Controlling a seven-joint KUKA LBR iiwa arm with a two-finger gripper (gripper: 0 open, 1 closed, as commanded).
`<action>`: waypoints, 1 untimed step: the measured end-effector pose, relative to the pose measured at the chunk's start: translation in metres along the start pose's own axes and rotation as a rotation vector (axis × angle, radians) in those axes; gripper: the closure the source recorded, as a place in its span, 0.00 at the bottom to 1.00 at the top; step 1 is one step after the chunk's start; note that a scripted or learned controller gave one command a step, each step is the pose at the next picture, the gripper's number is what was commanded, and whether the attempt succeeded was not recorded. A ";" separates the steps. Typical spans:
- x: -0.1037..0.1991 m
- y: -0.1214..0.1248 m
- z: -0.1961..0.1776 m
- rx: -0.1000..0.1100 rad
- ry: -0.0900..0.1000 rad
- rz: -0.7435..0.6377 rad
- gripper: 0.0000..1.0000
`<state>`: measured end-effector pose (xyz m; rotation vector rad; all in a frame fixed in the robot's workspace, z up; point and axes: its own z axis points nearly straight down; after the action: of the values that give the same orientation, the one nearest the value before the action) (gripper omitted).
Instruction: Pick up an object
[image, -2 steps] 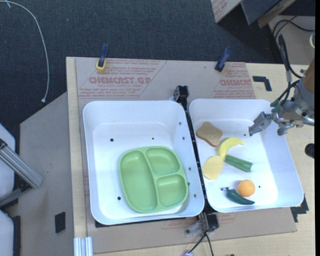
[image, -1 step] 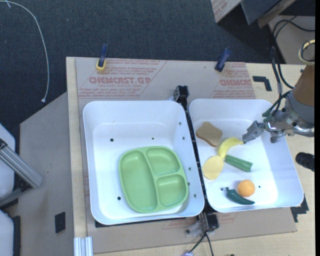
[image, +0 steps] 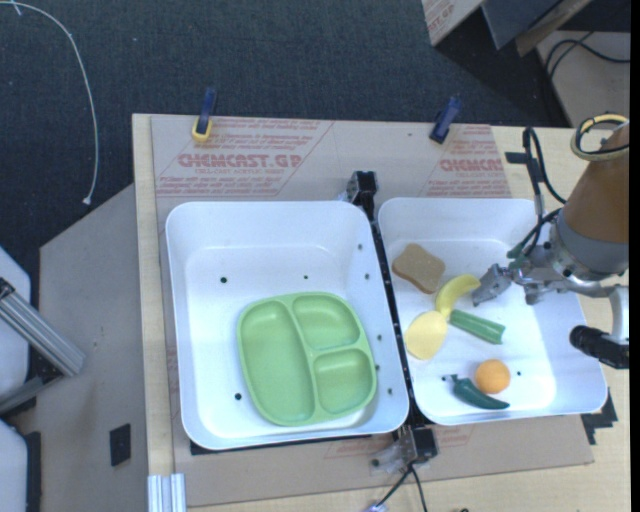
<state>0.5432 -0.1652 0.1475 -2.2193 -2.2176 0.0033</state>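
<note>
Brown bench (image: 300, 150) bearing two white bins (image: 200, 300) (image: 520, 225) side by side.

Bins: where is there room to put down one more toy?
Left bin: bare floor behind and left of the green tray. Right bin: crowded middle, with bread, banana, celery and orange near the gripper; its far strip is bare.

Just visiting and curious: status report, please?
Tool low in right bin, nothing seen held. Banana right beside it. Green stick close below.

Dark blue carpet (image: 250, 60) surrounds the bench; cardboard box (image: 450, 15) at top.
</note>
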 end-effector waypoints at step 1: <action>-0.003 0.001 0.061 -0.003 0.000 0.001 0.00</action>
<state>0.5440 -0.1682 0.0863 -2.2217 -2.2184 0.0003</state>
